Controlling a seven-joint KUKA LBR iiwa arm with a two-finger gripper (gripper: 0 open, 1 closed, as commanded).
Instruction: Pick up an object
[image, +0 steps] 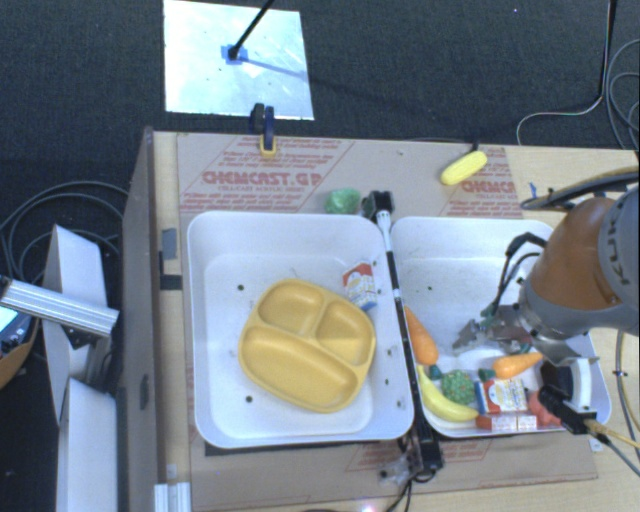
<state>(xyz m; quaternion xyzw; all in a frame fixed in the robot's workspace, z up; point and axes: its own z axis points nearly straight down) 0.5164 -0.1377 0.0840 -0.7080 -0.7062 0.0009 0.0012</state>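
Camera view recorded two white bins side by side on the bench. The left bin (215, 300) held a yellow divided tray (307, 343) and a small red-and-white carton (361, 285) at the tray's upper right corner. The right bin (440, 250) held a cluster of play food in its lower half. An orange carrot (421, 338) lay by the left wall, long axis running from upper left to lower right. A yellow banana (445, 399) curved below it along the lower left corner. A green broccoli piece (459, 386) sat just beside the banana. A second, smaller carrot (517, 365) lay nearly level, pointing right and slightly up, just below the gripper (490, 330). A red-and-white box (505, 396) lay beneath that carrot.

The gripper's metal parts were blurred against the bin floor, and the state of its closure could not be determined. No object was visibly held. The arm (585, 265) covered the bin's right portion, and items at the lower right corner were partly hidden and unidentifiable.

A yellow object (463, 167) rested on the cardboard behind the bins.
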